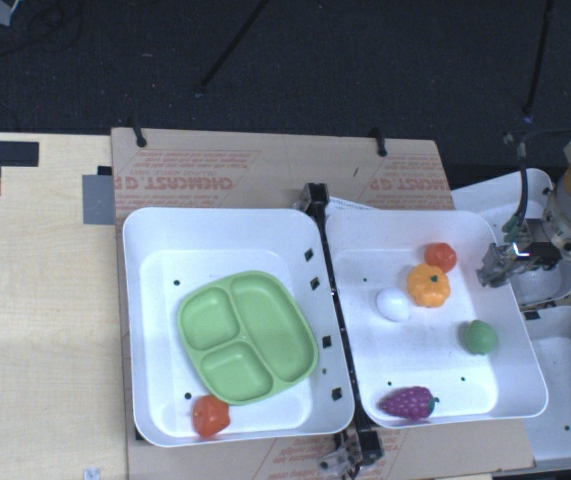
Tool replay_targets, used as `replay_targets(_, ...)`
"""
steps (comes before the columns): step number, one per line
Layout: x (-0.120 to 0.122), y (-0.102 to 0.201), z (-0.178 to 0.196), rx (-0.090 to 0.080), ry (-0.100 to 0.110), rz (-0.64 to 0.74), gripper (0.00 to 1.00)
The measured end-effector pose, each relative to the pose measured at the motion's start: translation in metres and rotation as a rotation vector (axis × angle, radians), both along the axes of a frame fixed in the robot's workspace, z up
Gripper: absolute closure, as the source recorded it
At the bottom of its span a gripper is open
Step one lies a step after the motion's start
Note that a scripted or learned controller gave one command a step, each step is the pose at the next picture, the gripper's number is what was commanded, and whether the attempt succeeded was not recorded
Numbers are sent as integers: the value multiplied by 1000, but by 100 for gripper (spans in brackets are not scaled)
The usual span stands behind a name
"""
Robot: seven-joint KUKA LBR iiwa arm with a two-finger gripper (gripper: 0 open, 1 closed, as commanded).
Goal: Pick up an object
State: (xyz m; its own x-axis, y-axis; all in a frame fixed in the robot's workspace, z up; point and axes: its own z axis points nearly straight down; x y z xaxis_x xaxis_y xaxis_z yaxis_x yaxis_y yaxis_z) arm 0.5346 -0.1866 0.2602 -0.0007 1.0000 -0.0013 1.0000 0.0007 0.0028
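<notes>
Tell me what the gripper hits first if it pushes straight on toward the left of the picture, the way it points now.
Probably the red tomato or the orange pepper just below it: both lie left of the gripper, which sits at the right bin's right edge. Its height above the bin is unclear, so it might pass over them.

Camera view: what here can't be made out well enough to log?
- Hand, camera view: small and dark at the right bin's right wall; whether it is open or shut is unreadable.
- Arm: cut off by the right edge.
- Red item in the left bin: too small and blurred to identify.
- Purple item: likely grapes, detail blurred.
</notes>
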Motion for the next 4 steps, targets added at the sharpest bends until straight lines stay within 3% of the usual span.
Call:
replay_targets(1,15,59,-10,3,6,3,100)
replay_targets(4,49,192,-16,2,5,2,100)
